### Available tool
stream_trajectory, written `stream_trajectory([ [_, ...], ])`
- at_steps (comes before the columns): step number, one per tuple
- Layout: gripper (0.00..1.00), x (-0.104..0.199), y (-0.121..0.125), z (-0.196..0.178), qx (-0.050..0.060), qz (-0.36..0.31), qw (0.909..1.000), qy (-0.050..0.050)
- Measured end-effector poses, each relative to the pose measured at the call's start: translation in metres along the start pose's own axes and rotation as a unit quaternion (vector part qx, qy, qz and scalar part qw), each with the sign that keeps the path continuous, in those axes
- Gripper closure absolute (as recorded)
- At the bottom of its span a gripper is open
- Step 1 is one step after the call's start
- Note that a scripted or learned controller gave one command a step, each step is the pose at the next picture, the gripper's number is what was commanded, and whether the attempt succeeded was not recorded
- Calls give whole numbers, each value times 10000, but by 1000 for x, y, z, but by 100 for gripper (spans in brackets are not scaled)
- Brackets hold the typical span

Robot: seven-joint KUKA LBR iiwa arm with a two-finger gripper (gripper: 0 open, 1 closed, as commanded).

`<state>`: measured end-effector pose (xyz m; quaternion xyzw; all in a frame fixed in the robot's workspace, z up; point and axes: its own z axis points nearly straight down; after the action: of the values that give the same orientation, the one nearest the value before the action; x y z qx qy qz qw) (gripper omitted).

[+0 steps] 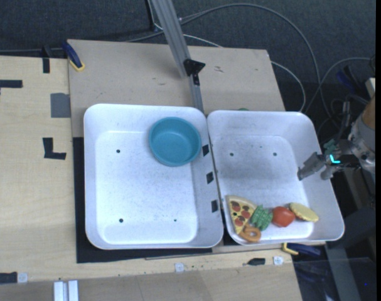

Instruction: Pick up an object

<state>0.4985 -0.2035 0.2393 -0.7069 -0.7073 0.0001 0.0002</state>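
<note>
Nearest, along the right bin's (265, 137) front edge, lie a flat pizza wedge (239, 211), a knobbly green piece (261, 217), a glossy red tomato (282, 216) and a yellow oval (304, 212). Farther back, the hand (316, 168) hovers at the right rim; its spread cannot be told. Farthest, a smooth round blue bowl (174, 141) sits in the left bin (115, 187).

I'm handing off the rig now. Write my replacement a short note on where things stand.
Hand: over the right edge of the right bin, nothing seen in it.
Right bin, front edge: pizza slice, green piece, tomato, yellow piece.
Left bin: blue bowl at back right.
Done: nothing lifted.
Left: pick one object.
</note>
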Motion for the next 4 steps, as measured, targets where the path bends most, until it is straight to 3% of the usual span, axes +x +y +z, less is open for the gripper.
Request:
stream_trajectory([
  [1,0,0,0,0,0,0,10000,0],
  [2,0,0,2,62,25,0,10000,7],
  [4,0,1,1,150,-8,2,10000,-4],
])
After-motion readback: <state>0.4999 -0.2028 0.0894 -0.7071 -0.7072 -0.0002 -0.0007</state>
